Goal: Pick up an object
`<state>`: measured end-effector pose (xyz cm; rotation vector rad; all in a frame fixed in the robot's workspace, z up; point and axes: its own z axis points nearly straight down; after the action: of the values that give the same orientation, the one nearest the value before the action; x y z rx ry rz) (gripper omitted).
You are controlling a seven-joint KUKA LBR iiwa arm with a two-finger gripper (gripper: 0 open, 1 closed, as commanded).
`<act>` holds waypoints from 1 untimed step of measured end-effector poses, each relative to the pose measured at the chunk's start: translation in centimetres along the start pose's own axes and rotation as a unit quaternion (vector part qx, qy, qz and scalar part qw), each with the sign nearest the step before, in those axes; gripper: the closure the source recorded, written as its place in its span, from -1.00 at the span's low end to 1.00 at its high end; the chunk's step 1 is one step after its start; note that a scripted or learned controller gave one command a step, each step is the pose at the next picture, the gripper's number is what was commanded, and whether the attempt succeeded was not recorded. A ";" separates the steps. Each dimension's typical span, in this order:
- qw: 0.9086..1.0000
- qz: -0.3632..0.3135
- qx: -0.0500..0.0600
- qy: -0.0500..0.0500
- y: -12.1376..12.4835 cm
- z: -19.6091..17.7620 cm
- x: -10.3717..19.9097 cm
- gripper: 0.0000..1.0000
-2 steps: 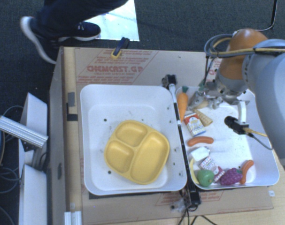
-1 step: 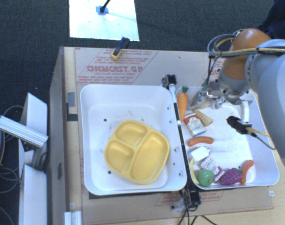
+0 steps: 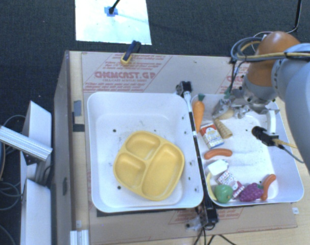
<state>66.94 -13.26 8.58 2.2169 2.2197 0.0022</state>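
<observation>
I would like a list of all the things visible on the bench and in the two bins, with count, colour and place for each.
bins: 2, white, side by side on the bench
plate: 1, yellow, three compartments, left bin
carrot: 1, orange, right bin, top left
cone: 1, tan, right bin, beside the carton
carton: 1, red and white, right bin
sausages: 2, orange-red, right bin, one mid, one at lower right
apple: 1, green, right bin, bottom
grapes: 1 bunch, purple, right bin, bottom
clip: 1, yellow and dark, bench top edge
arm: 1, grey with orange band, over right bin
gripper: 1, grey, above the cone
</observation>
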 end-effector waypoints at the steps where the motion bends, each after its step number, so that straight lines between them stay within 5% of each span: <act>1: 1.000 0.000 0.000 0.000 0.0 0.0 -0.3 -1.00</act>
<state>66.94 -13.56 8.57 2.2165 2.2201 0.0018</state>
